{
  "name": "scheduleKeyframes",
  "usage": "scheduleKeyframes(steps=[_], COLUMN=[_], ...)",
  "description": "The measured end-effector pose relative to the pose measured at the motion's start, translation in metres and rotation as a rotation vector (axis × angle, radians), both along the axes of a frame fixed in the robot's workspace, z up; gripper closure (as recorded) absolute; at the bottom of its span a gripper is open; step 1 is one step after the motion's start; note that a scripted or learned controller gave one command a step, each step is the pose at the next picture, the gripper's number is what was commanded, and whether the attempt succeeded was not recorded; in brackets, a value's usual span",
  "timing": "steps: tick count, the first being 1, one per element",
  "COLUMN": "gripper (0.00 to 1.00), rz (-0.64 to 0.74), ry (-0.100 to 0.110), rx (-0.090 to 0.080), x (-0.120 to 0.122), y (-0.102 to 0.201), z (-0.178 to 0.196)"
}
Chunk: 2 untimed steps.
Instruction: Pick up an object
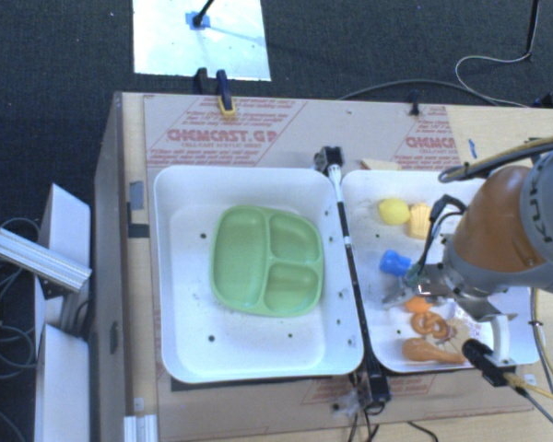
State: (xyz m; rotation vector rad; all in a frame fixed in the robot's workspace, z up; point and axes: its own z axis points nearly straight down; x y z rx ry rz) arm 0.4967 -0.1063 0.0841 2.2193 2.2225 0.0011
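Orange plastic is what lies nearest the end effector [413,293], which hangs low in the right bin [369,247] with the grey arm [498,233] and its orange band bulking over it from the right; whether it is gaping or closed, I cannot tell from this slanted view, and nothing can be seen in its grip. Just to its near side sits a small round orange piece [418,305], then a pretzel-like toy [433,325], and nearest the bin's front wall a long orange toy [431,350] that looks like a carrot or a drumstick. A blue piece [395,263] lies just to the left of the end effector, and farther back a yellow lemon-shaped toy [394,212] rests beside a pale yellow block [420,219]. These all look like hollow play food: light, stiff, smooth-skinned and likely slippery, so a rounded one may squirt sideways under a pinch. The small orange piece seems the handiest target, best taken across its widest middle; the long toy would be best gripped across its narrow waist. The left bin [180,247] holds a green compartment tray [267,261], broad and shallow, with thin rims that I judge a poor hold. Both bins sit on the counter [249,136].
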Motion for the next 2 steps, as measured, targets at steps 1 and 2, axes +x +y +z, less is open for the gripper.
scheduleKeyframes(steps=[1,2], gripper=[1.00,1.00], rz=[0.001,0.002], ry=[-0.005,-0.002], rx=[0.000,0.000], x=[0.002,0.060], y=[0.000,0.064], z=[0.011,0.101])
